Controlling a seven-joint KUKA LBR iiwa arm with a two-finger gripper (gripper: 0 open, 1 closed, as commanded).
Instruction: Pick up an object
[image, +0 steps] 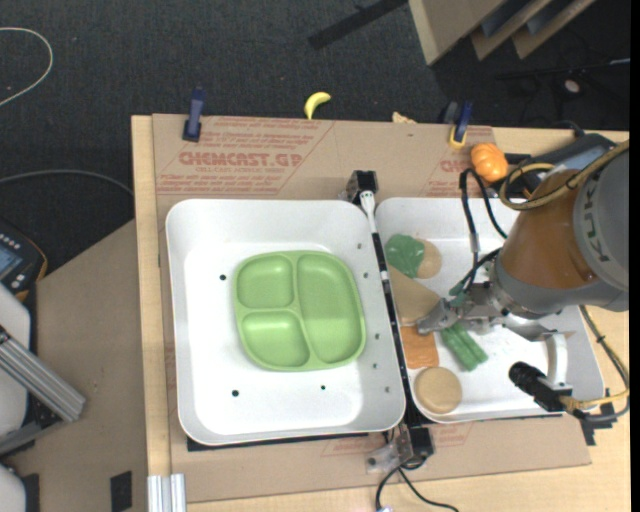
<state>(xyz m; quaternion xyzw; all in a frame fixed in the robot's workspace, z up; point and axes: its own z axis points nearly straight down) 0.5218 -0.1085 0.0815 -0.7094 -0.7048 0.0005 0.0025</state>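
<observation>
- Camera view: gripper (440, 322) is seen low in the right white bin (480, 212), over an orange flat piece (421, 349).
- Finger state cannot be told.
- Green block (464, 346) lies just beside; a centred descent is advised.

Smooth, slightly glossy plastic forms the green divided plate (299, 309) and white bins (200, 400), on matt brown cardboard (250, 155).

The brown board (250, 158) under the bins bears red print reading roughly "CHEMCAST GP", partly unclear
</observation>
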